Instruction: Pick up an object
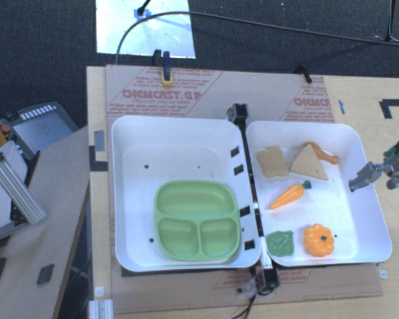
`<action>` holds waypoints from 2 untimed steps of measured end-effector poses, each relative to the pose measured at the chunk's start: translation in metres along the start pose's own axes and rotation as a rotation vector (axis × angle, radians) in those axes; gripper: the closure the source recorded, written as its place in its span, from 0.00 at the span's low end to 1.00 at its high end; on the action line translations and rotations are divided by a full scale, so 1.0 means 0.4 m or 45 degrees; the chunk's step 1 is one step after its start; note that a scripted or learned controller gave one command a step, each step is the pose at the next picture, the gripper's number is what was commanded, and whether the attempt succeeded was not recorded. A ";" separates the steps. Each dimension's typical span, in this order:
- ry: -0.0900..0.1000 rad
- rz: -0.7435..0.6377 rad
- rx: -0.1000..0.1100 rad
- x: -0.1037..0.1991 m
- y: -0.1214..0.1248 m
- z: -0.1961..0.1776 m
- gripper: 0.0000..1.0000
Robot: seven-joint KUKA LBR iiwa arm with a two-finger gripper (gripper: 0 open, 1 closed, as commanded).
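You have the wide tan wooden bench (359,98) under everything, and on it the two shallow white plastic bins sit side by side, so take the black clips along their shared middle wall as your landmark. To the left of that wall is the left white bin (176,138), and its largest content is a pale green three-compartment plastic tray (197,219) lying flat in the bin's near half, its right edge just beside the wall. To the right of the wall is the right white bin (346,138), which holds all the candidates for picking. Near the far end of the wall you see a tan triangular wedge that looks like a toy sandwich slice (310,163), with a thin orange curved piece (327,155) touching its far-right side, and a tan toy bread slice (272,161) lies between that wedge and the wall. About halfway along the wall, a little to its right, an orange toy carrot with a green tip (288,196) lies at a slant. Toward the near end, a flat green leafy toy piece (279,242) lies just beside the wall, and a small orange toy pumpkin (318,240) sits just right of it. The grey two-finger gripper (363,177) hangs at the right bin's far-side rim, well apart from the wall, and you cannot tell how wide it stands; nothing shows in its grasp.
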State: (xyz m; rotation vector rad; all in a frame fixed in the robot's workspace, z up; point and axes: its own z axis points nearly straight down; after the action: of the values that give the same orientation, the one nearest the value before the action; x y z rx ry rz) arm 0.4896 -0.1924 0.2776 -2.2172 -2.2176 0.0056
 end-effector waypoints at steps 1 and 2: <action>-0.003 -0.004 -0.011 0.001 0.005 -0.011 0.00; -0.001 -0.001 -0.007 -0.009 0.016 0.097 0.00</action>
State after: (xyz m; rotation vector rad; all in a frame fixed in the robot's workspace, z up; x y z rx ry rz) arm 0.4958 -0.1959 0.2388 -2.2197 -2.2220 0.0006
